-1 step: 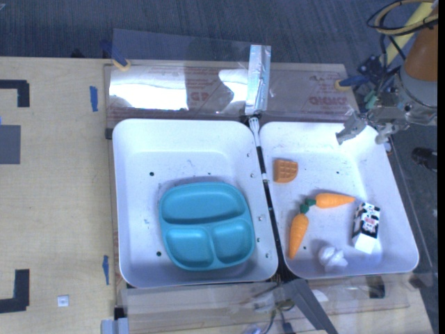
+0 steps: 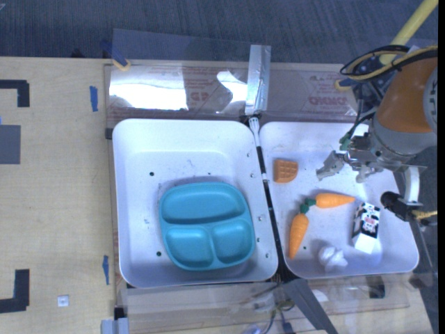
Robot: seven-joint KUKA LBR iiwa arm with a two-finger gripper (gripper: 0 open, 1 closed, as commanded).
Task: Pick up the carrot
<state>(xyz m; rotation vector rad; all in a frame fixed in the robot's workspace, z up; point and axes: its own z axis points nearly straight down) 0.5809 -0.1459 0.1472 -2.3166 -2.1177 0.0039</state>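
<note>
Gripper – fingers spread, nothing between | horizontal carrot – just below it, long axis left-right | second carrot – lower-left, upright.

Likely robot lab, taped bench, bins

Two shallow white plastic bins side by side on the surface: one well left of the hand, one below it. Two orange toy carrots with green tops: one lying flat just under the hand, one upright lower left of it. One teal divided plate. One tan waffle-like piece. One small black-and-white carton. One small whitish lump.
</note>
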